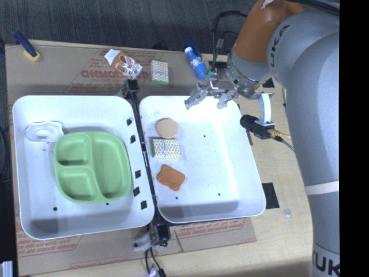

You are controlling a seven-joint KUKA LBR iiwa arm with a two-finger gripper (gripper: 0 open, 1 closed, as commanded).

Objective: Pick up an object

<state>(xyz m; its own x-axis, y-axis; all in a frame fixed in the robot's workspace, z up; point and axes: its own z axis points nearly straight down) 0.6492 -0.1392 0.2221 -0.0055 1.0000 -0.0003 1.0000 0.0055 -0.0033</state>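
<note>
The gripper [208, 97] is hanging over the far edge of the right bin [230, 172] with its jaws spread apart and nothing between them, so I'd say the pick is hardly begun. The likely targets are lying well off to its left along the bin's left side: a round tan disc [167, 128], a patterned square packet [166, 149] and an orange piece [170, 178]. Reaching, closing and lifting are all waiting to be done.

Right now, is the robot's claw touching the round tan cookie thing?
Apart. The camera view shows bare white bin floor between the gripper, up at the right bin's far edge, and the round tan piece.
</note>
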